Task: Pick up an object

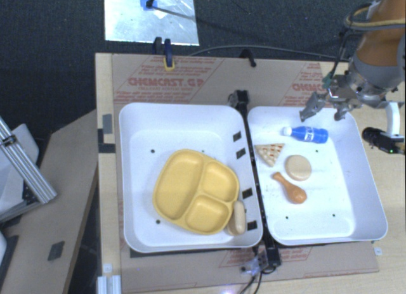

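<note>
The gripper (pixel 327 106) hung with jaws spread, holding nothing; the blue bottle (pixel 307 134) lay just nearer and leftward, long axis left-right.

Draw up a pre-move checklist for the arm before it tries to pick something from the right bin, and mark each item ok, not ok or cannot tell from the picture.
1. Gripper spread wide enough to take an object: ok, its two fingers stand apart.
2. Gripper free of any load: ok, nothing sits between the fingers.
3. Nearest target lies clear of its neighbours: ok, the blue bottle lies on its side, apart from the pizza slice and the round bun.
4. Gripper over the right bin: ok, above its far edge.
5. Fingers aligned across the bottle's width: cannot tell.
6. Drumstick apart from the bun: cannot tell.
</note>
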Motion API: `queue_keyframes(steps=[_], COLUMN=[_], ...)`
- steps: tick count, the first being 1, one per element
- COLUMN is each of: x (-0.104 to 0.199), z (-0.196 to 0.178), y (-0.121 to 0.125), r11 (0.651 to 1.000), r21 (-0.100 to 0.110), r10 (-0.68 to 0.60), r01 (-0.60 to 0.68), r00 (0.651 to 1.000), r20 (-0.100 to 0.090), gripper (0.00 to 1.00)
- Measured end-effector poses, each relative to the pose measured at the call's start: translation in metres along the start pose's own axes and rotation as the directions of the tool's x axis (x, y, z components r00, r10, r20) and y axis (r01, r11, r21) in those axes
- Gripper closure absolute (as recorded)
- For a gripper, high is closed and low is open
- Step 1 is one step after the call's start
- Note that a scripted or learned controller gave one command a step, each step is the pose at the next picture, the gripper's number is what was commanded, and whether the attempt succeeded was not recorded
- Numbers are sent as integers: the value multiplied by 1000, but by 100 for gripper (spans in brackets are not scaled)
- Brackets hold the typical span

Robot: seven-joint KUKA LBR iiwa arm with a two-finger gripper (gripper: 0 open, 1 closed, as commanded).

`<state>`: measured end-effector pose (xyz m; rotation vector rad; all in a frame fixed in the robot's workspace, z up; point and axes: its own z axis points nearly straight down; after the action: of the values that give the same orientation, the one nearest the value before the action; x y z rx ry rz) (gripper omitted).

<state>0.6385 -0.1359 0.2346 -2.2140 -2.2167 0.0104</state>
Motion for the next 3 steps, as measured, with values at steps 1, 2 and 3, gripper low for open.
queue_keyframes(steps=[1,2,3], x=[0,3,4], z=[-8,47,103], y=[2,13,3], r11=[1000,1000,1000], r21=[-12,-10,-8], r10=[-2,-5,-1], r01=[2,5,1], r00=[1000,1000,1000], r20=[2,2,1], gripper=[0,0,0])
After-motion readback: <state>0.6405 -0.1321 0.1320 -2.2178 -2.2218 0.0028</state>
